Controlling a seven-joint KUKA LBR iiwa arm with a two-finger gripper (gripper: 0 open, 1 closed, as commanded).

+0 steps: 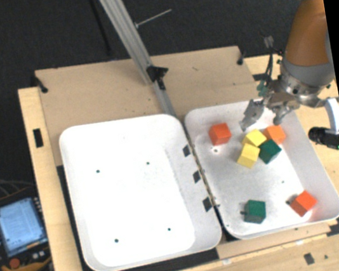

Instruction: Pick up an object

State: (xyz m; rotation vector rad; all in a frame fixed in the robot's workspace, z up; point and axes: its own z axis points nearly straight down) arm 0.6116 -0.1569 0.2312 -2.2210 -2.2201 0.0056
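yellow block (255,138) under open, empty gripper (267,112), hemmed by orange block (276,133), green block (269,151)

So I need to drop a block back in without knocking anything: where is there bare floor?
Left bin: bare floor wall to wall. Right bin: a free strip between the orange cube and the green cube. Crowded under the gripper, around the yellow cubes.

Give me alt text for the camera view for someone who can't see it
A grey and orange robot arm reaches in from the right, its gripper over a cluster of yellow, green and orange blocks in the right bin. That bin also holds an orange block at upper left, a green block and another orange block near the front.
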